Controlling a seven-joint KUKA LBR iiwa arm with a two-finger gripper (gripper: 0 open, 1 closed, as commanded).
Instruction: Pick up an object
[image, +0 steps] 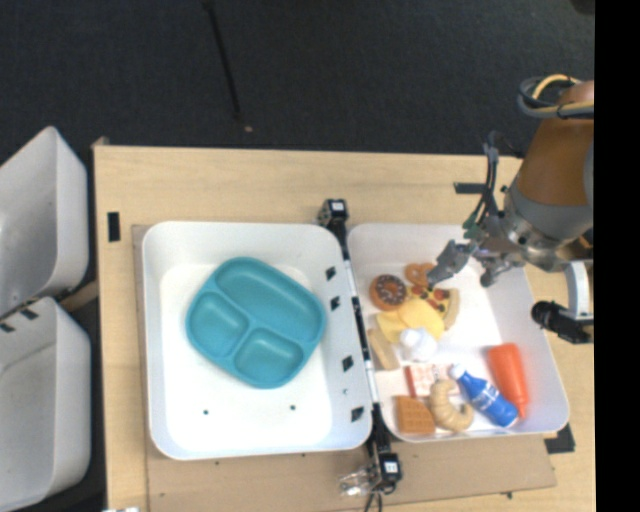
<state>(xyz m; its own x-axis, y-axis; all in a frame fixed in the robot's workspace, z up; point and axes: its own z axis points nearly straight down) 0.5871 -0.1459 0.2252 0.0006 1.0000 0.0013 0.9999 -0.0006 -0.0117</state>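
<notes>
So the gripper (447, 262) hangs over the right bin (530, 300), just above the food pile — donut (388, 291), yellow piece (415, 320), blue bottle (487, 396), orange carrot (509, 372). Can't tell how it's set. The teal tray (257, 321) sits in the left bin (160, 400).

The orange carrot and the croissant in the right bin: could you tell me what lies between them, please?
In the camera view, a blue bottle lies between the carrot and the croissant.
</notes>
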